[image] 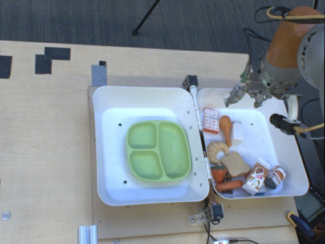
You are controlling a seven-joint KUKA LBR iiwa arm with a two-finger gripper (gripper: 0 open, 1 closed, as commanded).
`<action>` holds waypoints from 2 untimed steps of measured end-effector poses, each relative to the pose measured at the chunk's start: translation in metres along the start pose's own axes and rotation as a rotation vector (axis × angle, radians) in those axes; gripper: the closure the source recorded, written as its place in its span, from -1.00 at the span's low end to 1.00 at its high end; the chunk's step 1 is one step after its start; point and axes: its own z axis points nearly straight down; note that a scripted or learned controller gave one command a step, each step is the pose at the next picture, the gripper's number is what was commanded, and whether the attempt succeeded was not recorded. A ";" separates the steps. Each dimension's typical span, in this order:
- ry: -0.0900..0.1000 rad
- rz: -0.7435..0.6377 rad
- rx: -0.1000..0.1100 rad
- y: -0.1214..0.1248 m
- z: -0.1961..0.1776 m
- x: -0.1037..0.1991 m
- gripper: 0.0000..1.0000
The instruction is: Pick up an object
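hovering over the right bin's [284,151] far rim, the gripper [246,96] hangs spread apart, grasping nothing.

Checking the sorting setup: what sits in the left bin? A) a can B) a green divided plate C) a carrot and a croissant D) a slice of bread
B: the green plate with three compartments lies in the left bin; the food items are heaped in the right bin.

Green divided plate [158,151], white bins [109,136] (both), orange carrot [226,129], tan bench [45,151]
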 end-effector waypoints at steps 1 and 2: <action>-0.001 0.002 -0.008 -0.012 0.090 0.002 -1.00; -0.002 0.004 -0.021 -0.022 0.096 0.004 -1.00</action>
